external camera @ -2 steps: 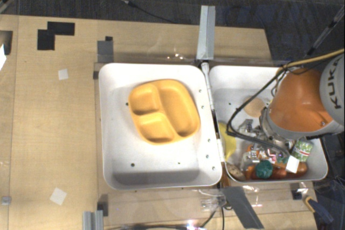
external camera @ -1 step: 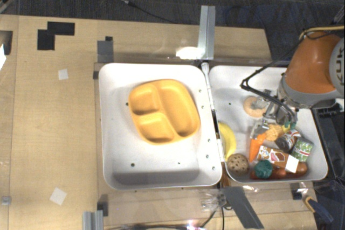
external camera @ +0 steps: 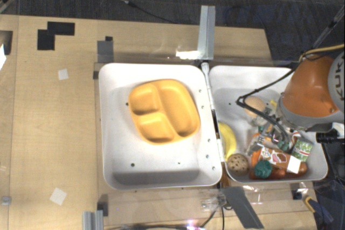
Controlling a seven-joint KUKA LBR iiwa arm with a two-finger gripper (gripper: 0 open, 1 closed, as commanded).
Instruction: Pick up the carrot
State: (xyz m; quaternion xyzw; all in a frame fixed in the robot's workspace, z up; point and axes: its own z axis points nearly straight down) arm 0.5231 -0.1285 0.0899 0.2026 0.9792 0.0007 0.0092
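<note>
The arm, grey with an orange band, reaches down into the right bin. Its gripper hangs low over a heap of toy food at the bin's front right. A small orange piece that looks like the carrot lies just below and left of the gripper, between a brown speckled cookie and a teal toy. Nothing can be made out between the fingers; cables and clutter hide them.
A yellow banana lies along the right bin's left wall. A green-and-white carton, a beige item and red-orange pieces crowd the heap. The left bin holds a yellow divided plate.
</note>
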